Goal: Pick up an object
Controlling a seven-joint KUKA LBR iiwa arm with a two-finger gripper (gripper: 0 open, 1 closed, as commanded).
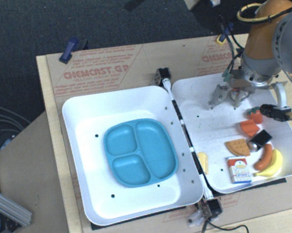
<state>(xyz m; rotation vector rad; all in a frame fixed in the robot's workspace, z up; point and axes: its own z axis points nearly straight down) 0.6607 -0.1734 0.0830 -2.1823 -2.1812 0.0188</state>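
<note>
The grey arm [278,41] with its orange band comes in from the right and ends over the far part of the right bin [207,131]. The pincer [228,96] hangs there with its two fingers spread apart, and nothing is between them. Below it the white floor of the bin is bare.

The objects for picking lie together in the near right part of the same bin, apart from the pincer. An orange piece with a green end [251,125] is the closest to it. Just beside this lies a small black block [261,138], tilted. A brown cracker [238,147] lies to the left of the block. Nearer to the front edge there is a small red and white box [239,170], and to its right a brown sausage [265,157] that touches a yellow banana [274,164]. A pale yellow wedge [202,162] lies at the left wall of this bin, next to the divider.

The left bin [86,148] holds a blue plate [140,152] with three compartments, lying flat in the middle. Both bins rest on the desk [102,71], which has red printing on it.
</note>
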